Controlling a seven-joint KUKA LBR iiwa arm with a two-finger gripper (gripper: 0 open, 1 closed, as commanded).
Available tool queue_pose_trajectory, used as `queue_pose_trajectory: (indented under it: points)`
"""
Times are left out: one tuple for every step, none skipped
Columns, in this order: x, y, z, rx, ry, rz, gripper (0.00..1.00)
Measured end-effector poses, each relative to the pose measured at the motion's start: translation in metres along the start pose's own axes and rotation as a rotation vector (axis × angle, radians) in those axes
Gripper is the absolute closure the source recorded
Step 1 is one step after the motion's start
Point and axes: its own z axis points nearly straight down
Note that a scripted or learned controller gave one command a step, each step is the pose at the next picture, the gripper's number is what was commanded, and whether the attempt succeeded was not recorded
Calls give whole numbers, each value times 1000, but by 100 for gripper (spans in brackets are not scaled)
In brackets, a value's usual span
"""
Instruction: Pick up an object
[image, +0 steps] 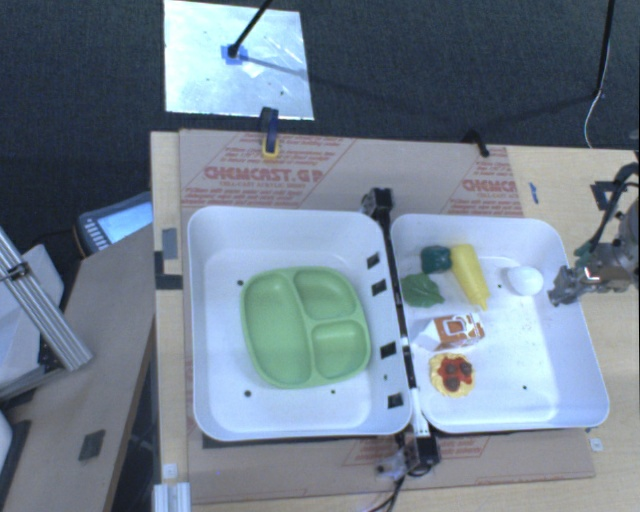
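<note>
The arm (620, 235) is cut off by the right edge; its end effector (562, 287) is too small and blurred to read.

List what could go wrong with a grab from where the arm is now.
1. The gripper sits at the right bin's rim, so a descent may strike the wall.
2. The white egg is round and may roll away.
3. The yellow corn touches the dark green piece, so a grab there could catch both.

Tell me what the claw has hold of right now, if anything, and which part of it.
Nothing is held: the claw sits at the right white bin's rim, near the white egg.
</note>
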Motion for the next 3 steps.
queue_pose_trajectory:
  points:
    - [54,-4,12,6,5,-4,100]
    - [109,-4,23,5,5,-5,100]
    - [170,-8,29,6,5,-6,100]
